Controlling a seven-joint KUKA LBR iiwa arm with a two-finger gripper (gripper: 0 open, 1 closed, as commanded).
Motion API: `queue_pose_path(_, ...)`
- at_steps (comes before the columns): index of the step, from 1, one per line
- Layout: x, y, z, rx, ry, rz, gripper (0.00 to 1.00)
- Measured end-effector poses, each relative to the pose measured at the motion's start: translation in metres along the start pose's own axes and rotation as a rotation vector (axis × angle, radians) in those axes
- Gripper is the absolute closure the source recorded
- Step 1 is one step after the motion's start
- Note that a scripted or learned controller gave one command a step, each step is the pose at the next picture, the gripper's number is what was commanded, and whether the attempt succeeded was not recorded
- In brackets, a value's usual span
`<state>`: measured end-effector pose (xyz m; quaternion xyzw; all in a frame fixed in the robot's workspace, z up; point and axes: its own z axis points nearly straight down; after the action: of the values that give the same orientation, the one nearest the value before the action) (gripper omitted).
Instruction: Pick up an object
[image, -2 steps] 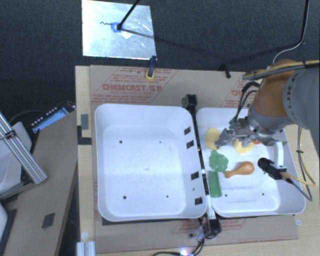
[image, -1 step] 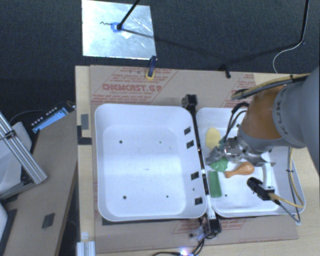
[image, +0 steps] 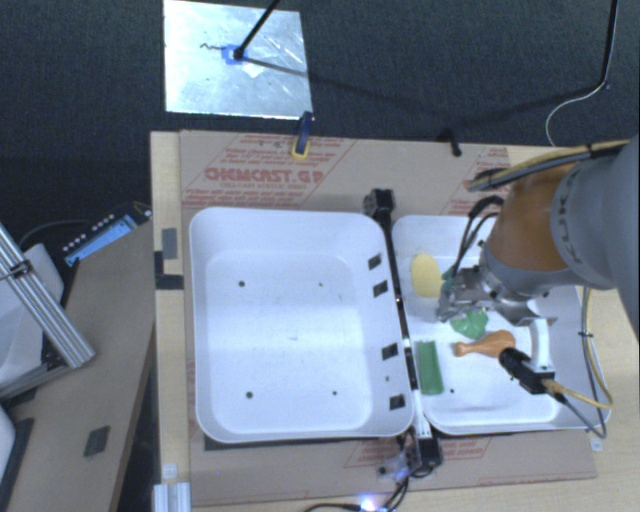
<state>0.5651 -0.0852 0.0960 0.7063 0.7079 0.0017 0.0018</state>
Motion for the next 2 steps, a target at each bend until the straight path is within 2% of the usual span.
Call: queue_pose_path(2,0.002,0.053,0.011,0.0,0.0,-0.003,1.0)
